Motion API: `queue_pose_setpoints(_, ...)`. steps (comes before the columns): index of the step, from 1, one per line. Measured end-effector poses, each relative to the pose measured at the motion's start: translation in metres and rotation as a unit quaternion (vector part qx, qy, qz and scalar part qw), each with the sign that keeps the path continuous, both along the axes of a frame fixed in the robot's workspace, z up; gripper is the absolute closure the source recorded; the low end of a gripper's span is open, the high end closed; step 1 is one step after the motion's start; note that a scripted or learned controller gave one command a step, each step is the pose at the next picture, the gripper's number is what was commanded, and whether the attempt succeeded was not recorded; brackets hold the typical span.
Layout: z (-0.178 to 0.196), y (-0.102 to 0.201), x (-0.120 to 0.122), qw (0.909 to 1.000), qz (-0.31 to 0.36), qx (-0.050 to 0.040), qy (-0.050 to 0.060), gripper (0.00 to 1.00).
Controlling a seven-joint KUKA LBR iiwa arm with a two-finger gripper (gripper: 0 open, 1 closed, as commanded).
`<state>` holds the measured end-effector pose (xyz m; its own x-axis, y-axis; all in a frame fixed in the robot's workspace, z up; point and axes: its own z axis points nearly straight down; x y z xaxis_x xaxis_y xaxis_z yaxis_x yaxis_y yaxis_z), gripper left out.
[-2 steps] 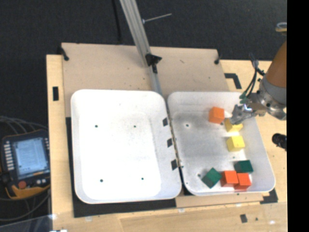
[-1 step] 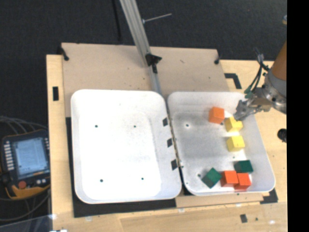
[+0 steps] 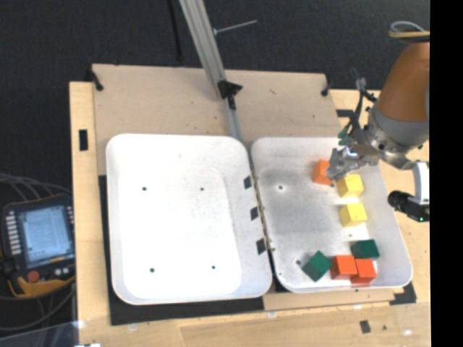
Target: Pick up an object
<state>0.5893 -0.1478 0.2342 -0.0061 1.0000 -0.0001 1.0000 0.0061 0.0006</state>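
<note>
1. Where the bench (image 3: 217, 327) comes nearest the camera, its pale wooden front edge runs along the bottom, with a handheld screen unit (image 3: 40, 238) off its left side.
2. Along the near edge of the right bin (image 3: 289, 223) sits a row of blocks: a dark green block (image 3: 316, 265) turned at an angle, an orange block (image 3: 344, 265) just beside it, a second orange block (image 3: 365, 270) touching that one, and another dark green block (image 3: 365, 249) just behind.
3. Left of these lies the left bin (image 3: 177, 215), its floor marked by a few small dark dots.
4. Farther back in the right bin are two yellow blocks, one (image 3: 352, 213) nearer and one (image 3: 351, 186) behind it, close together.
5. Just beyond them the gripper (image 3: 340, 166) hangs low over the bin, beside a third orange block (image 3: 321, 172); whether it touches that block is hard to judge, and I cannot tell how the tool is set.
6. Behind it rises the grey arm (image 3: 398, 132) with its orange band (image 3: 406, 78).
7. Farthest back, a slanted metal pole (image 3: 206, 42) leans over the bench.
</note>
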Motion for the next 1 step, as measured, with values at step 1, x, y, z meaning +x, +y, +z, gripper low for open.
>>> queue_pose_setpoints(1, 0.009, 0.0572, 0.009, 1.0, 0.001, 0.0008, -0.001, 1.0)
